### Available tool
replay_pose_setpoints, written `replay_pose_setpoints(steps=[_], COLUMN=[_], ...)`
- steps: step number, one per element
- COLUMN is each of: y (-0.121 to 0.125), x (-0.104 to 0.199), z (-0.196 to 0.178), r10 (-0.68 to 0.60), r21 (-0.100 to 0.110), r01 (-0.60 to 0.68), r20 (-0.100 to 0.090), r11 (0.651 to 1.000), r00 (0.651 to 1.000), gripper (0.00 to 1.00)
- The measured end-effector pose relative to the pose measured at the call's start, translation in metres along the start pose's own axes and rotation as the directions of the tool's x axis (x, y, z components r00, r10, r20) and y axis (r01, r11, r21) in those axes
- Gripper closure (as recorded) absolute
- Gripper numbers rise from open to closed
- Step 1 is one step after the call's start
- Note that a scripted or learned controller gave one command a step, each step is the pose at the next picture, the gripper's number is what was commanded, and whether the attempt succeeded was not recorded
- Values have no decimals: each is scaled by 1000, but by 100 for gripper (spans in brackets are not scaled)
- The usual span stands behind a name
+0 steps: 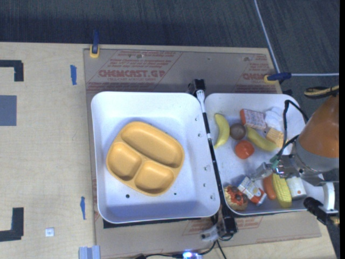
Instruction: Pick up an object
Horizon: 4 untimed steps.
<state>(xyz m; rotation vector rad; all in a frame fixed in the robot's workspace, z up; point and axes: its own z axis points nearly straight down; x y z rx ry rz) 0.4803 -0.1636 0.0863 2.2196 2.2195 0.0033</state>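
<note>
Down at the right-hand bin (215, 144) the arm (323, 131) leans in from the side, its orange band bulking over the bin's outer edge. The gripper (277, 169) sits low among the toy food, and from where I stand I cannot tell how its tip is set; the metal there is a small blur against the clutter.

Just under the gripper lies an ear of corn (282, 190), yellow and roughly upright in the view, with an orange carrot-like piece (269, 188) touching its left side. Left of the gripper, near it, is a crumpled packet (249, 186), and beyond that a red and yellow item (235, 197) in the bin's near corner, possibly a pizza slice. Above the gripper, a little apart, sit a red tomato (243, 149), a brownish ball (237, 130) and two bananas (221, 129), one by the bin's inner wall, the other closer to the arm.

Well to the gripper's left, the other bin (108, 109) holds a yellow three-part tray (144, 156).
</note>
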Motion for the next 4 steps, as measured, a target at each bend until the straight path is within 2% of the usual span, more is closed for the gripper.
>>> replay_pose_setpoints(steps=[1,2,3,4], y=[2,0,1,0], x=[-1,48,107,168], z=[-11,-67,-104,-99], r10=[1,-1,-2,-2], r21=[-7,1,0,3], r01=[-1,1,2,2], r20=[4,0,0,-2], r11=[1000,1000,1000,1000], r00=[1000,1000,1000,1000], gripper=[100,100,100,100])
